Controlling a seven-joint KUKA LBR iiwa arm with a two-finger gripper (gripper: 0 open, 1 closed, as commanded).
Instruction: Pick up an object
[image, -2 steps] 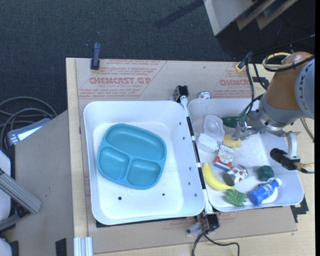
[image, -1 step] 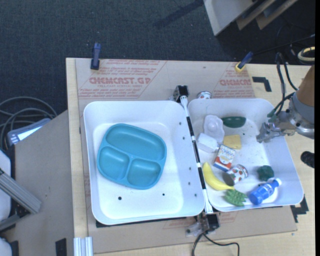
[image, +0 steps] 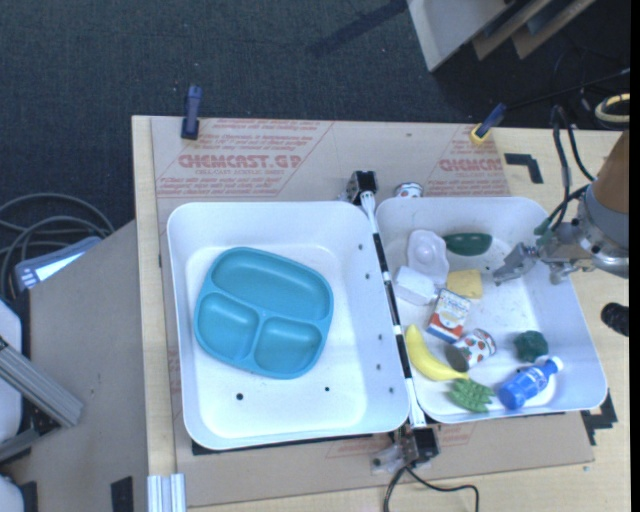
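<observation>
So the arm (image: 610, 215) is coming in from the right side and the gripper (image: 520, 262) is hanging over the upper right part of the right bin (image: 590, 345). Its fingers are looking spread apart, pointing left, and nothing is sitting between them as far as I can see.

All the stuff to grab is piled in that right bin. A dark green oval thing (image: 468, 242) is lying near the top, just left of the gripper tips, and a clear plastic cup (image: 427, 250) is sitting next to it on the left. Below those a yellow block (image: 464, 283) is resting against a small white box (image: 414, 288), and a red and white carton (image: 449, 318) is leaning just under the block. A banana (image: 430, 358) is lying along the bin's left wall, with a red and white ball-ish thing (image: 479, 345) right beside it. Down at the bottom a green leafy toy (image: 470, 395) and a blue bottle (image: 527, 382) are lying close together, and a dark green lump (image: 531, 345) is sitting just above the bottle.

Over in the left bin (image: 200, 240) a blue divided plate (image: 263, 312) is taking up the middle, lying flat
</observation>
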